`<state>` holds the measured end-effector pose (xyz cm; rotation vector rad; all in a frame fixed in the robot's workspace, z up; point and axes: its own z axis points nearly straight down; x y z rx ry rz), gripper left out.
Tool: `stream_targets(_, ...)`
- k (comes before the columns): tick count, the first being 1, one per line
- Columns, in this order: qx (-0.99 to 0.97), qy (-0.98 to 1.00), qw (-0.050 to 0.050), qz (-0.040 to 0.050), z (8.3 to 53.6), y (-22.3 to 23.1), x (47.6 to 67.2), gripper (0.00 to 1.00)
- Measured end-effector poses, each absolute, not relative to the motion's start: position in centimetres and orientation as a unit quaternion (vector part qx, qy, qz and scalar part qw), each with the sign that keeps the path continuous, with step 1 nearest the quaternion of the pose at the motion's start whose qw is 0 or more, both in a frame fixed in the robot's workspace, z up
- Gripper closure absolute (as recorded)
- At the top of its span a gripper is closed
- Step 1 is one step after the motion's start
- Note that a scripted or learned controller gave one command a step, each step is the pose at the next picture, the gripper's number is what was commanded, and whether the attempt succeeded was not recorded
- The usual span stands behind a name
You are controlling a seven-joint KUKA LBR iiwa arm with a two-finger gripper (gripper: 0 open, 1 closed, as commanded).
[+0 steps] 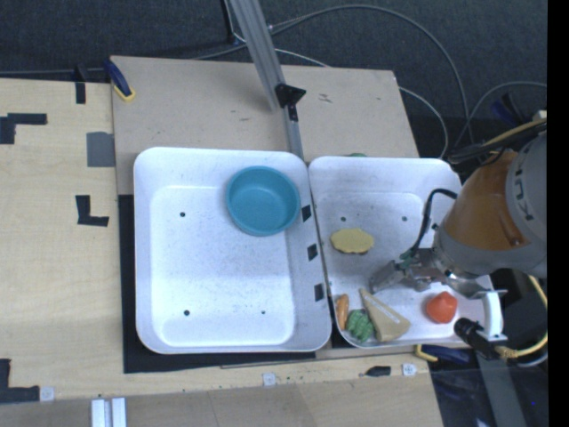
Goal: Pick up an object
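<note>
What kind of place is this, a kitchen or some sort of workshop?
Most likely a robotics lab bench, not a kitchen: a robot arm reaches over two white bins, the food pieces like the tomato look like toys, and cables trail across the dark floor.

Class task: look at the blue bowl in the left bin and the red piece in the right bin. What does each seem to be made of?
Blue bowl: probably plastic, with one even colour, a smooth matte wall and a thin rim.
Red piece: likely moulded plastic or rubber toy food, rounded and uniformly orange-red; too small to be sure.
</note>
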<state>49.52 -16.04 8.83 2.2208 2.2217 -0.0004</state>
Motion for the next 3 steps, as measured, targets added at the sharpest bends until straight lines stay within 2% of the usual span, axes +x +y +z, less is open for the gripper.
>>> stream_targets(1, 0.707, 0.707, 0.002, 0.0005, 10.1, -16.1, 49.6, 1.0)
stream_targets(2, 0.707, 0.707, 0.002, 0.0012, 16.3, -16.5, 49.8, 1.0)
stream_targets(3, 0.707, 0.707, 0.002, 0.0012, 21.8, -16.2, 49.0, 1.0)
